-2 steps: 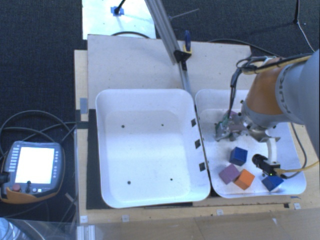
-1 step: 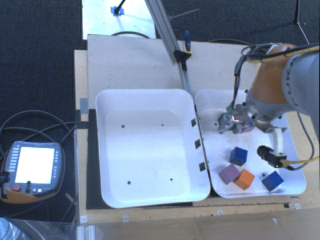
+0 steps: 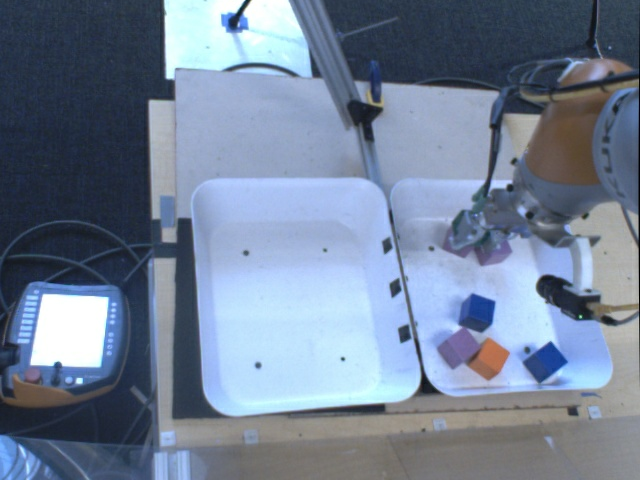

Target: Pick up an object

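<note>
over the right bin [image 3: 596, 368], near its far side, the gripper [image 3: 468, 232] hangs low, and the grey arm [image 3: 580, 158] with its orange band comes in from the right. just under and beside the gripper lie two purple blocks [image 3: 492, 252] (they are partly covered by it, so their shape is not clear). whether the gripper is open, closed or holding one of them cannot be told from this angle.

nearer to the front of the same bin there are four more blocks: a blue cube [image 3: 478, 312] in the middle, a light purple cube [image 3: 459, 347] touching an orange cube [image 3: 489, 358], and another blue cube [image 3: 545, 361] close to the right front corner, apart from the others.

the left bin [image 3: 215, 203] stands side by side with the right one, and their rims touch. on the floor at the left lies a control pendant [image 3: 62, 343] with a bright screen and cables around it. a metal pole [image 3: 325, 48] goes slanted across the board behind the bins.
</note>
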You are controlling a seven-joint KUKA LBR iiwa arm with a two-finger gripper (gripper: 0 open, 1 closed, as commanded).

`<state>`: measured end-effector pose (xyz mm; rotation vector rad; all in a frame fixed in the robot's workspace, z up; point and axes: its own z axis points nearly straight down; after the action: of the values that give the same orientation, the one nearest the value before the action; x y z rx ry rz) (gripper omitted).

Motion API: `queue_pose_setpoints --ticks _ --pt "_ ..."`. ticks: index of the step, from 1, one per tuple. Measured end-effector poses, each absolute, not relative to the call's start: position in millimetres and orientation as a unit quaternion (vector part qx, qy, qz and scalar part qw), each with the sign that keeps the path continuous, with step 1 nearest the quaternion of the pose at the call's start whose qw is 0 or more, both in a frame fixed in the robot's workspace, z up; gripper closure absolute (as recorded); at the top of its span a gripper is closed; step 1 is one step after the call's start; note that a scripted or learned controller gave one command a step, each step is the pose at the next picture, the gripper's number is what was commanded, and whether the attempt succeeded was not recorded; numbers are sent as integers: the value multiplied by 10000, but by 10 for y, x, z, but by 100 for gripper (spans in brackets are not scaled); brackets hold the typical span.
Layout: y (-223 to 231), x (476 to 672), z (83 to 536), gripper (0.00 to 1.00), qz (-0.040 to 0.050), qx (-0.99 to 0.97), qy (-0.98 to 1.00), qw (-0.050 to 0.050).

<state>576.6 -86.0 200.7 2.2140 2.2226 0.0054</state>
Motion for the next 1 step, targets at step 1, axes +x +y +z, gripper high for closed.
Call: queue_pose_setpoints --ticks 1 --pt "-863 5782 2546 100 21 7054 7088 28"
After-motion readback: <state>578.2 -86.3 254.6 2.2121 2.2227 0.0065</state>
